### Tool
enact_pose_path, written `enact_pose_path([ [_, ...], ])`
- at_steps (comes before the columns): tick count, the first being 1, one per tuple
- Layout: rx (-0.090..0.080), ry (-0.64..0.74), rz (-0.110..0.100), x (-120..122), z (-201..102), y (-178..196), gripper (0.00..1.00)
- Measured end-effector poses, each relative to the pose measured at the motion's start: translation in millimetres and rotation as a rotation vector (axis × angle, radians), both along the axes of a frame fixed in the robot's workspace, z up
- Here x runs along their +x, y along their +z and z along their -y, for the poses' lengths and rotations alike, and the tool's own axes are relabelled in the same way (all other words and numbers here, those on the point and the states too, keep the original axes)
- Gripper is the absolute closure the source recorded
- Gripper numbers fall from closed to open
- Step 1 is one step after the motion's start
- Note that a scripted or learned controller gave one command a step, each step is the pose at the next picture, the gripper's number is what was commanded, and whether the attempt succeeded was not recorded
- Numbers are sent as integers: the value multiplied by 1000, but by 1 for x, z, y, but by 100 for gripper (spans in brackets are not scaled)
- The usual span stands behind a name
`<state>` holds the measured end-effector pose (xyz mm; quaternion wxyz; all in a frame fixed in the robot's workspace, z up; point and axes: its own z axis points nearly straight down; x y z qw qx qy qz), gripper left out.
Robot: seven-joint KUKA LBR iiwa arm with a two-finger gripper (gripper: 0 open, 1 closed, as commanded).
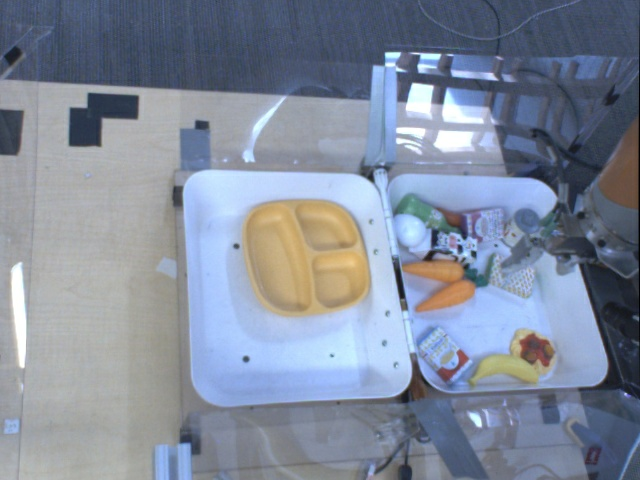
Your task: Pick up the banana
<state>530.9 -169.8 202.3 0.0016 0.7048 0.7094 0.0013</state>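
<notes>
Lying at the bottom of the right bin [590, 338], in the lower right of the frame, is the banana [503, 369], a smooth, curved yellow piece of plastic-looking fruit with a darker tip toward the left. It touches a flat slice of pizza [534, 350] with a red topping and a pale crust just above and to its right, and a small printed carton [444, 355] sits just beside it on the left.

The gripper [522, 252] hangs at the right middle of the frame over the upper part of the same bin, well apart from the banana. Its metal fingers are spread apart with nothing between them, above a white patterned packet [514, 281].

Two tapered orange carrots [440, 283] lie side by side near the bin's left wall. Above them are a round white egg-like ball [410, 231], a green item [418, 209] and a red-and-white box [484, 225].

The left bin [215, 358], glossy white with rounded corners, holds a matte yellow divided tray [305, 256] with three rounded compartments. The bench [90, 298] is pale wood grain with black tape marks [100, 118] in the upper left.
</notes>
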Motion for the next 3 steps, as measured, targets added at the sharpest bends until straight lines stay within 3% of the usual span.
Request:
enact_pose_path([
  [1, -3, 243, 8, -40, -18, -113, 0],
  [2, -9, 603, 13, -38, -14, -113, 0],
  [3, -13, 817, 13, -37, -15, -112, 0],
])
